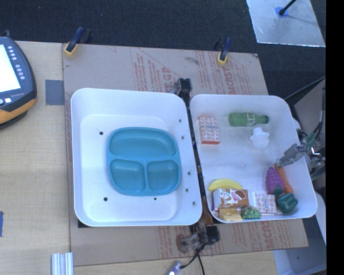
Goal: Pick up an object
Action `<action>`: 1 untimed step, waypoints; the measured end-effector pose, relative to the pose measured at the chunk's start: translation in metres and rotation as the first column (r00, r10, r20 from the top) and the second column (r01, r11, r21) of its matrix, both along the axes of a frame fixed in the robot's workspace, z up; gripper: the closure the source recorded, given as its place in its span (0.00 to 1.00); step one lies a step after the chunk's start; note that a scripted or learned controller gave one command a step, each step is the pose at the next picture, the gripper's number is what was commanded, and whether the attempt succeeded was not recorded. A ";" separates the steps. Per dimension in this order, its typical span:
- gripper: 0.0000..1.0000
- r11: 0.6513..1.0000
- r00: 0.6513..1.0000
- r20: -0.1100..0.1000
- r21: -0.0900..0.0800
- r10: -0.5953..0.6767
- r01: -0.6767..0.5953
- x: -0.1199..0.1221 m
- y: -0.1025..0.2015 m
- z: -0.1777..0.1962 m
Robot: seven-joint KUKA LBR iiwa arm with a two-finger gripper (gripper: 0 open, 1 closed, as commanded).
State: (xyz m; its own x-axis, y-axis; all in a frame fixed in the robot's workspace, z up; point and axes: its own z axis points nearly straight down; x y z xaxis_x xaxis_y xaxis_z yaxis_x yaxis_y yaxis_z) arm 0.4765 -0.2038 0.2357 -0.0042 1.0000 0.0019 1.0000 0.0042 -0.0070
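The right white bin holds several small items. A small red-and-white carton lies at its upper left, with a green bottle on its side and a white object near it. Along the bottom lie a yellow banana, a brown snack box, green grapes and a flat printed packet. Purple grapes, an orange carrot and a dark green toy sit at the lower right. My gripper reaches in over the bin's right rim, just above the carrot and purple grapes, holding nothing visible.
The left white bin holds a blue divided plate. A teach pendant lies at the far left of the bench. Clamps pin the cardboard sheet at the back.
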 end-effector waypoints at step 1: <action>0.00 1.000 1.000 -0.002 0.000 0.002 -0.002 -0.001 -0.008 -0.101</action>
